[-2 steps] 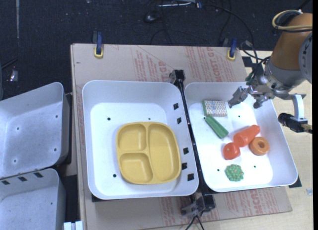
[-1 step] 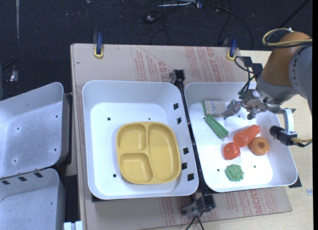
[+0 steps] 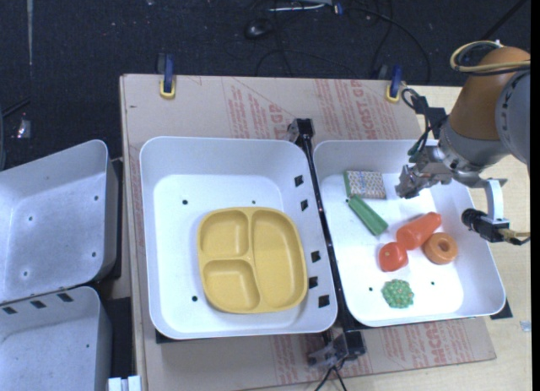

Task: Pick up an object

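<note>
Toys lie in the right bin (image 3: 481,292): a green ball (image 3: 397,293), a red tomato (image 3: 392,256), an orange carrot (image 3: 419,230) and a green stick (image 3: 368,214). Farther back, the claw (image 3: 411,184) hangs above the bin floor. Nobody can tell if it is wide or narrow. Nothing looks picked up yet.

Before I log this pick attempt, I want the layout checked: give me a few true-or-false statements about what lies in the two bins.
1. The yellow divided plate lies in the left bin. True.
2. The green cucumber lies in the left bin. False: it lies in the right bin.
3. The gripper is over the yellow divided plate. False: it is over the right bin's upper part.
4. The orange ring sits right of the orange carrot. True.
5. The green bumpy ball lies nearer the front rim than the red tomato. True.
</note>
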Robot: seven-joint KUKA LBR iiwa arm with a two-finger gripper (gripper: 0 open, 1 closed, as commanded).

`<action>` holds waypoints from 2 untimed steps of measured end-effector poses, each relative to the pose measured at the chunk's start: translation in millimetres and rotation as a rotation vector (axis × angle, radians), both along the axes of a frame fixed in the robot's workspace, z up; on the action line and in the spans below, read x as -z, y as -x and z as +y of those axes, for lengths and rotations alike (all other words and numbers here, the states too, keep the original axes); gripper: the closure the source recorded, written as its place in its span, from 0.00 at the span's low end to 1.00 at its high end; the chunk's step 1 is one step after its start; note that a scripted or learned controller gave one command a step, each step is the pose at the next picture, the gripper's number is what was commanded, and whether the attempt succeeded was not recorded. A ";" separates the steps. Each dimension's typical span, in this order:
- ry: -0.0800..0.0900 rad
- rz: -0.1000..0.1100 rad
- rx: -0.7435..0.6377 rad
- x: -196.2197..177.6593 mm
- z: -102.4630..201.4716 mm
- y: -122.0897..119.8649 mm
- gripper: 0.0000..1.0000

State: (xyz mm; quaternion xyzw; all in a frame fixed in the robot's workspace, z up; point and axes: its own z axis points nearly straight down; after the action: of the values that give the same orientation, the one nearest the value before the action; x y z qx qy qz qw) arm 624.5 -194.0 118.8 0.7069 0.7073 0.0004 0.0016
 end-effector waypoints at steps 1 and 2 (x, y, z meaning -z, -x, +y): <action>0.001 -0.004 0.001 -50.0 -9.0 -5.2 1.00; 0.002 -0.005 -0.002 -104.4 -9.2 -7.1 1.00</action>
State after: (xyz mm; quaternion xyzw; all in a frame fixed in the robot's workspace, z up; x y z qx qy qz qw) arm 631.6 -203.2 223.2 0.7060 0.7082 0.0017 0.0040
